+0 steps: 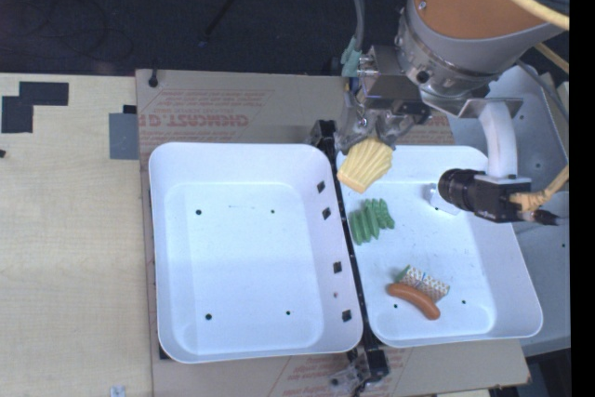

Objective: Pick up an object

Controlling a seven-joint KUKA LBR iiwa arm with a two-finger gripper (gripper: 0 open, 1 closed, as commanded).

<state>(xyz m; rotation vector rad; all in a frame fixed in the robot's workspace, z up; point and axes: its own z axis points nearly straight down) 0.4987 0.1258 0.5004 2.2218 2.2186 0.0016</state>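
My gripper (374, 133) hangs over the far left corner of the right bin (507, 293). A pale yellow ridged piece (364, 165) hangs right under it, its top caught between the fingertips. It looks raised above the bin floor and overlaps the bin's left wall. The gripper is shut on it. On the bin floor below lie a green bunch of beans (370, 221), an orange sausage (414, 300) and a small speckled grey piece (427, 281) touching the sausage.
A black cylinder (474, 192) on a white curved bracket (502, 144) juts over the right bin's far right side. The left bin (177, 293) sits beside it, with black clips (337, 267) along the shared wall. Brown board and light wood bench surround the bins.
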